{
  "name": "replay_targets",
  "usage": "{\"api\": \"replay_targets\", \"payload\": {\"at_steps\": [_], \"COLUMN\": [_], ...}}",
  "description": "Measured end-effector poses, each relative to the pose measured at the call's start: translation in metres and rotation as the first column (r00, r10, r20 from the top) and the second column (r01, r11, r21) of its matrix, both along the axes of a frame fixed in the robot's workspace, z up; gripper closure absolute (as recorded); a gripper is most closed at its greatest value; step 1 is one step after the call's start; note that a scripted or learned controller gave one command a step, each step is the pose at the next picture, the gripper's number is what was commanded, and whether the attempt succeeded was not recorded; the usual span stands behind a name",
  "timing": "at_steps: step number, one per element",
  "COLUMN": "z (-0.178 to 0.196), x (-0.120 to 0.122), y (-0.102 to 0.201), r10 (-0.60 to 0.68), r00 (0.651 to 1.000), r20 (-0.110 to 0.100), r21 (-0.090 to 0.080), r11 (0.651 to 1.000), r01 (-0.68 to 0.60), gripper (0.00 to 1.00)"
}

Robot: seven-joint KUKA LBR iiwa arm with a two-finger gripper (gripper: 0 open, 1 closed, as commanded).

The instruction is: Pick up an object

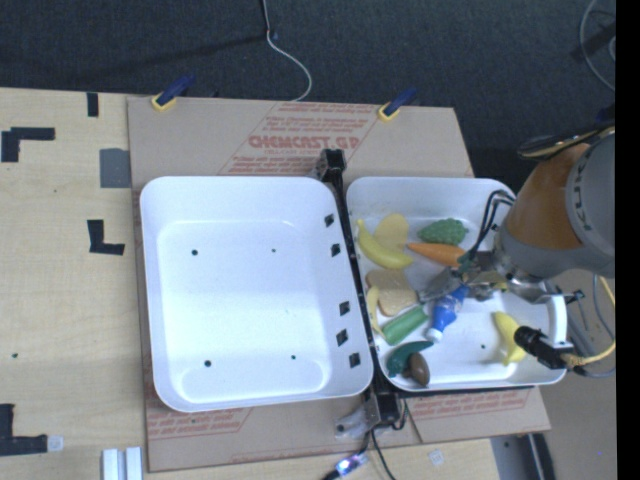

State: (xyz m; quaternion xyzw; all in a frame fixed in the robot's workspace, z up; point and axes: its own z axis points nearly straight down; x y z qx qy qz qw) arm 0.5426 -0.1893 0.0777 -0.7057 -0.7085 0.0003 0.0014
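While the arm (560,218) reaches over the right bin (470,370), the gripper (447,286) sits low among 7 or so objects; its state cannot be told. Touching it: blue tube (444,314), carrot (436,252). Just left: green cylinder (404,324).

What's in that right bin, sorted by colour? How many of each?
Yellow: 3, banana, a piece behind it, one by the arm
Green: 2
Orange: 1
Blue: 1
Brown: 1
Cream: 1
Total: 9
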Motion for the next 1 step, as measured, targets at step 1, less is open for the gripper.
{"api": "replay_targets", "payload": {"at_steps": [1], "z": [0.0069], "x": [0.0845], "y": [0.0361], "r10": [0.004], "r00": [1.000], "r20": [0.006], "r21": [-0.001], "r11": [1.000], "r01": [-0.004], "gripper": [0.00]}}
